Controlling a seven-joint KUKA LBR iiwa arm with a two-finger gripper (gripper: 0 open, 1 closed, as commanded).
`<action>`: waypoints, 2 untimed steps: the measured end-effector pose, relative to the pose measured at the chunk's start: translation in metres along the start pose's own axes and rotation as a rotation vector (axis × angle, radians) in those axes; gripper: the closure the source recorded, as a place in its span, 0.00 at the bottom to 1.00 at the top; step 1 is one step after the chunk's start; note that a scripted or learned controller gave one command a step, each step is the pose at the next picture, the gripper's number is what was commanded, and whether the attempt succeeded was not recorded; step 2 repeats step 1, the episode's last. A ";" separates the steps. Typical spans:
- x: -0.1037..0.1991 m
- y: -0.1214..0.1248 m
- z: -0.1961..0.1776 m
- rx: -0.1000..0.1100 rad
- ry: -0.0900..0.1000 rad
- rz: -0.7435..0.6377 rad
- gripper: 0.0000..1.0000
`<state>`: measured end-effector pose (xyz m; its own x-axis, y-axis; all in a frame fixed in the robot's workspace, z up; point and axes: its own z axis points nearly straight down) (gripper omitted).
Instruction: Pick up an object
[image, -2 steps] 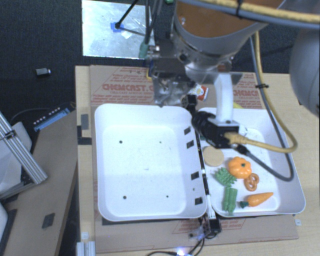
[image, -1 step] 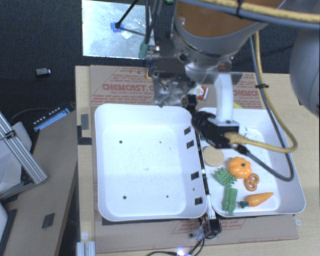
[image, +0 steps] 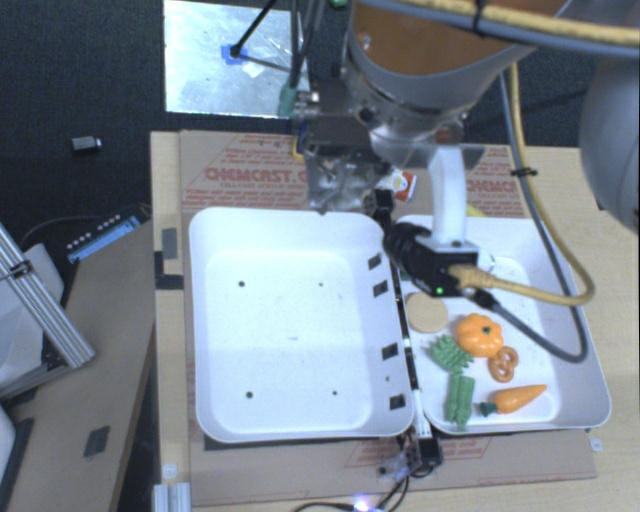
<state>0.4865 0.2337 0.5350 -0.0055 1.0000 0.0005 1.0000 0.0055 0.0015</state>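
Grey arm (image: 420, 70) with orange band (broad), yellow cable (image: 545, 260), black wrist block (image: 425, 262).

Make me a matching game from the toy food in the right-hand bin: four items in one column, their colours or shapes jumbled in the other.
Items:
1. pumpkin
2. carrot
3. pretzel
4. cookie

Descriptions:
A. pale tan, flat and round
B. orange, long and tapering
C. brown, looped with holes
D. orange, round with a green stem

Pairs: 1-D, 2-B, 3-C, 4-A
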 end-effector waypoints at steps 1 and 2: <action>0.000 0.000 0.000 0.000 0.000 0.000 1.00; 0.000 0.000 0.000 0.000 0.000 0.000 1.00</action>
